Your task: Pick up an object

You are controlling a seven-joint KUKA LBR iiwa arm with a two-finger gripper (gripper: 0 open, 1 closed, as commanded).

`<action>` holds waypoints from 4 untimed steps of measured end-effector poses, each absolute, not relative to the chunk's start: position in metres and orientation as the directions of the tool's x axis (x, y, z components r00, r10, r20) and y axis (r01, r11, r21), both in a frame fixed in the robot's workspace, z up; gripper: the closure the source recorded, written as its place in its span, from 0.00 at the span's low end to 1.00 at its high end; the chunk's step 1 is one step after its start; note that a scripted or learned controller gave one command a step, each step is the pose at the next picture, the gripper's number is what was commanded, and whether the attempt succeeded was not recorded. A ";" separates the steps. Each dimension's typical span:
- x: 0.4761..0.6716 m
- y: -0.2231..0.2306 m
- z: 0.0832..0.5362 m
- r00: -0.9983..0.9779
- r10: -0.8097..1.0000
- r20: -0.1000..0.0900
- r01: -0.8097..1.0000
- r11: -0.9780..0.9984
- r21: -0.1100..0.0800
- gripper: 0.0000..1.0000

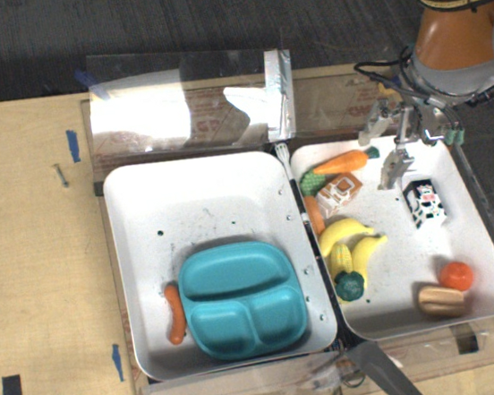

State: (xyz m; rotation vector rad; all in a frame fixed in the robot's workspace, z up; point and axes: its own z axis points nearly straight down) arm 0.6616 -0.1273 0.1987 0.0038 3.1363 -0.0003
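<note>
Over the far edge of the right bin (493, 250) hangs the arm's hand (406, 139), its metal fingers (395, 166) pointing down and apart, with nothing between them. Just below the hand, near the bin's right wall, lies a small black-and-white toy cow (425, 203); it is close to the fingers but not touching them. A toy carrot (340, 165) lies to the left of the hand at the bin's far left corner, and just beneath it sits a small white-and-orange packet (338, 193). A bunch of yellow bananas (348, 243) lies against the left wall, with a dark green round thing (350, 286) at its near end. At the near right corner, an orange ball (457, 275) rests just beside a tan bread roll (441, 300).

The left bin (192, 190) holds a teal divided tray (240, 298), and an orange sausage (175, 313) lies along the tray's left side. Both bins sit on a pale wooden table (34, 292).
</note>
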 end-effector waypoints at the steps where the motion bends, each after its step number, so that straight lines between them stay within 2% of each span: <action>1: 0.592 -0.193 0.123 -0.998 -0.058 0.004 -0.058 0.998 0.000 0.00; 2: 0.634 -0.195 0.088 -0.999 -0.032 -0.012 -0.032 0.999 -0.002 0.00; 3: 0.636 -0.194 0.101 -0.999 -0.033 -0.021 -0.033 0.999 -0.004 1.00; 4: 0.671 -0.144 0.208 -0.970 0.242 -0.018 0.242 0.970 0.003 1.00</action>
